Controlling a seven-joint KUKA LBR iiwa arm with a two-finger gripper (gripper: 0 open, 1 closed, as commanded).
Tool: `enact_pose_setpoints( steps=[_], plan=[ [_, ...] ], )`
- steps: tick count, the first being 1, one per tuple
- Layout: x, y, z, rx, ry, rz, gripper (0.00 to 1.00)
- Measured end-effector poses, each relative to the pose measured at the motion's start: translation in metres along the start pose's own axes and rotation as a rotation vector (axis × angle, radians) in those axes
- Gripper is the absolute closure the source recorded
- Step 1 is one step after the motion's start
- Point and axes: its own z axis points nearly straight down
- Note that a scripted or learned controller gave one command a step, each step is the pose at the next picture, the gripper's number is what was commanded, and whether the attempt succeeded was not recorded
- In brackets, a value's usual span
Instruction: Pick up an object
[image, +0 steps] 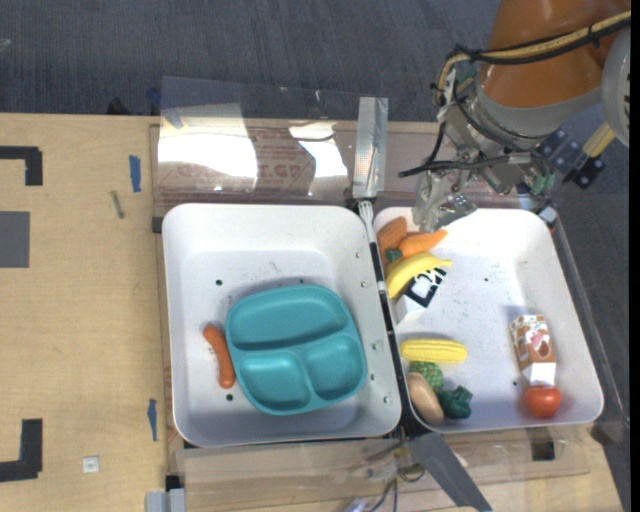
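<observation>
My gripper (441, 210) hangs over the far left corner of the right bin (500, 245), just above an orange carrot (427, 241). Beside the carrot lies another orange piece (391, 231), and a yellow banana (412, 272) with a black-and-white label sits just below them. I see nothing held in the gripper. Further toward the front are a corn cob (433, 350), a beige potato (424, 399), a green broccoli (458, 401), a tomato (543, 401) and a printed packet (532, 347).
The left bin (190, 240) holds a teal divided plate (295, 347) and an orange sausage (219, 356) at its left. A raised divider (378, 290) separates the bins. A clear panel with a metal post (368, 150) stands behind them.
</observation>
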Motion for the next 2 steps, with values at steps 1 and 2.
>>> enact_pose_setpoints(
  steps=[1, 2],
  plan=[
    [-0.009, 0.002, 0.028, -0.001, 0.004, -0.161, 1.00],
    [-0.012, 0.002, 0.014, 0.004, -0.008, -0.160, 1.00]
  ],
)
